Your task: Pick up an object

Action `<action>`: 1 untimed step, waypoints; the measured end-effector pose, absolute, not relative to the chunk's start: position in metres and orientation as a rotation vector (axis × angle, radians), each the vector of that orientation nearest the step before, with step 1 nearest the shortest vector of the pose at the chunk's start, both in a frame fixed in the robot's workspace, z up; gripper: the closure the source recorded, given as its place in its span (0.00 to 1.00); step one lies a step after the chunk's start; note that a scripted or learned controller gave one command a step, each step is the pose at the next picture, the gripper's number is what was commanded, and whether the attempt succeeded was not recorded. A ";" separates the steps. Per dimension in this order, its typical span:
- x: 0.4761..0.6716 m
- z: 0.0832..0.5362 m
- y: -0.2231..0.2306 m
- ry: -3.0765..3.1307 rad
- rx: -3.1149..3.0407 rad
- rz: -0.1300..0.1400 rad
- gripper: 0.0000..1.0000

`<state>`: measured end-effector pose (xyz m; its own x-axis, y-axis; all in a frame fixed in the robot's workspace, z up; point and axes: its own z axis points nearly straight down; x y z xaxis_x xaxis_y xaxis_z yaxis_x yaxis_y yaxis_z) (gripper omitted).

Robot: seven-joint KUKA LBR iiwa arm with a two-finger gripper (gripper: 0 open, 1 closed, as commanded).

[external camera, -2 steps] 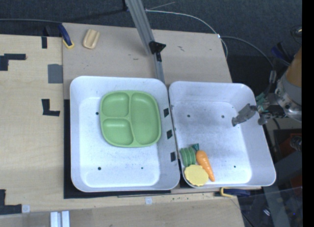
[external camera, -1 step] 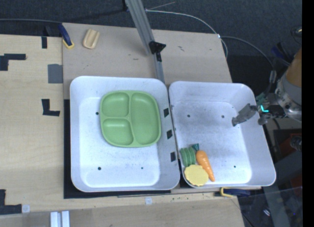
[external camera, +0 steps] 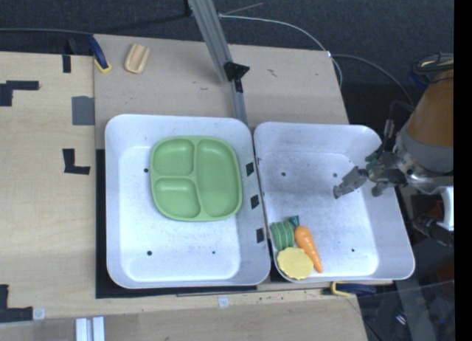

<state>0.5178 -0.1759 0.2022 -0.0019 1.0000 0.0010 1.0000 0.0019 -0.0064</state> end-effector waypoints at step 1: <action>0.511 0.142 -0.168 -2.218 -2.215 0.007 0.00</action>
<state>0.5109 -0.1676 0.1422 -0.0013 1.0000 0.0022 1.0000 0.0013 -0.0086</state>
